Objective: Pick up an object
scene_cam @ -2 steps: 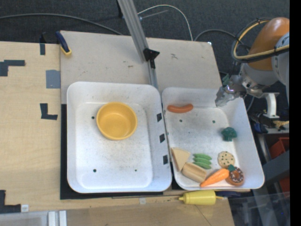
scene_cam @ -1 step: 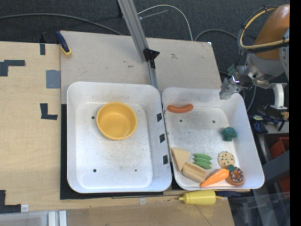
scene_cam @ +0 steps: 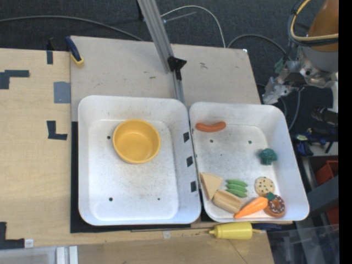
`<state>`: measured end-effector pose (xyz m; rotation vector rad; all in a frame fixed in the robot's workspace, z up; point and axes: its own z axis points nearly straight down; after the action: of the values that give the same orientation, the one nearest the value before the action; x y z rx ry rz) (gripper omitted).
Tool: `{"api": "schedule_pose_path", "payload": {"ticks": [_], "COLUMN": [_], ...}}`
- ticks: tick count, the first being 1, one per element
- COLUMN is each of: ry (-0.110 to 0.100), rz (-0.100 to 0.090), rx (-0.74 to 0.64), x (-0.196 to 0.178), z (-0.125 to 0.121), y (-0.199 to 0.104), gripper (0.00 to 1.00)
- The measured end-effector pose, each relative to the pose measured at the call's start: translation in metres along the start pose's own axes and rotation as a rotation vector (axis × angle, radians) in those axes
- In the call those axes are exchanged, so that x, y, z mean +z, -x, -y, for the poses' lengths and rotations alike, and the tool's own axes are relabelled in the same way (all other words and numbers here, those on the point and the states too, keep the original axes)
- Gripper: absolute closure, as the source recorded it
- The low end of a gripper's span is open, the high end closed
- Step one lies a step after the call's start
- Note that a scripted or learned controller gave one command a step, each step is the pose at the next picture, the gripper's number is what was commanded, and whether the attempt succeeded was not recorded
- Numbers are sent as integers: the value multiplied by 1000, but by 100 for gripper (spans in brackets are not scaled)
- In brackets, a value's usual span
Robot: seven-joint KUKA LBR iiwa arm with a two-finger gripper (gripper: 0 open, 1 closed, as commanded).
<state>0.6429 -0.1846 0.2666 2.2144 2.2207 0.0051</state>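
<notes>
Up at about two o'clock, the arm [scene_cam: 322, 21] sits off the bench, its orange band at the frame's corner and its wrist tilted down toward the left. The gripper [scene_cam: 273, 89] hangs just beyond the right bin's [scene_cam: 291, 142] far right corner, above none of the food; whether it is open or closed I cannot tell. Inside that bin, a sausage [scene_cam: 210, 126] lies at eleven o'clock, broccoli [scene_cam: 268, 156] at three, and a carrot [scene_cam: 251, 207], bread [scene_cam: 226, 201], peas [scene_cam: 236, 187], cookie [scene_cam: 264, 186] and donut [scene_cam: 274, 205] crowd five to six. The left bin [scene_cam: 93, 202] holds a yellow bowl [scene_cam: 136, 141] at eleven o'clock.
</notes>
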Motion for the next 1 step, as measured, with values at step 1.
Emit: {"api": "schedule_pose_path", "payload": {"ticks": [1], "ry": [-8], "rz": [-2], "rx": [-2], "x": [8], "z": [0], "y": [-44], "gripper": [100]}}
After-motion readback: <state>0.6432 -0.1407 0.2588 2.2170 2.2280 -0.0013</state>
